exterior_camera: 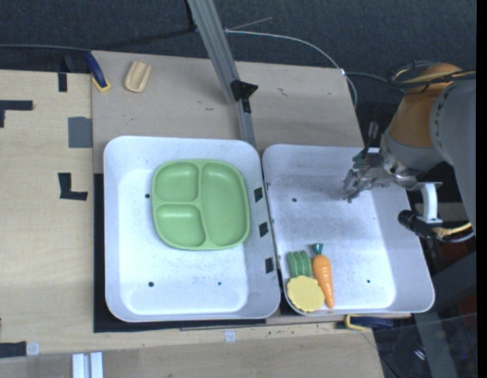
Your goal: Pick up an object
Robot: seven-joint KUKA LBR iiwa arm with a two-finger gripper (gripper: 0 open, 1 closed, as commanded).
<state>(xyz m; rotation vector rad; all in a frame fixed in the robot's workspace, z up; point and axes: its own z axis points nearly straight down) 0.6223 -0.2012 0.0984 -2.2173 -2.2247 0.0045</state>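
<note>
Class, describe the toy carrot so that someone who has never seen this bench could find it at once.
Find the right-hand white bin, then look along its near edge, toward the left corner. The carrot lies there beside a green vegetable and a yellow disc; it alone is orange and tapered.

A divided plate (202, 204) lies in the left bin (125, 290); toy food (310, 280) lies in the right bin's (401, 286) near-left corner.

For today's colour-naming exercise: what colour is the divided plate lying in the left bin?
Light green; the divided plate shows best in the camera view.
</note>
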